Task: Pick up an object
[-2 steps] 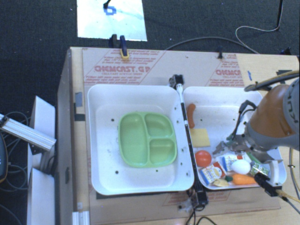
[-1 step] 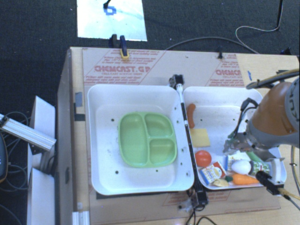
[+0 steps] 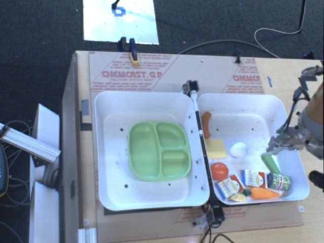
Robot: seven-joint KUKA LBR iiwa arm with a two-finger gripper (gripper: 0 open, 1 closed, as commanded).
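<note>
Grey arm (image 3: 313, 116) with orange band, dark cables, metallic wrist.

Dark carpet floor (image 3: 40, 29) all around the bench. Bright white sheet (image 3: 120, 13) on the floor at 12 o'clock, glare on it, a small blue mark near its middle. Thin cable (image 3: 276, 32) loops over the carpet at 1 o'clock. Bench top is a brown board (image 3: 152, 70) with red print. Blue and yellow clamp (image 3: 132, 52) on its far edge at 11. Metal rail (image 3: 28, 143) and white boxes (image 3: 43, 201) at 8–9 o'clock.
</note>
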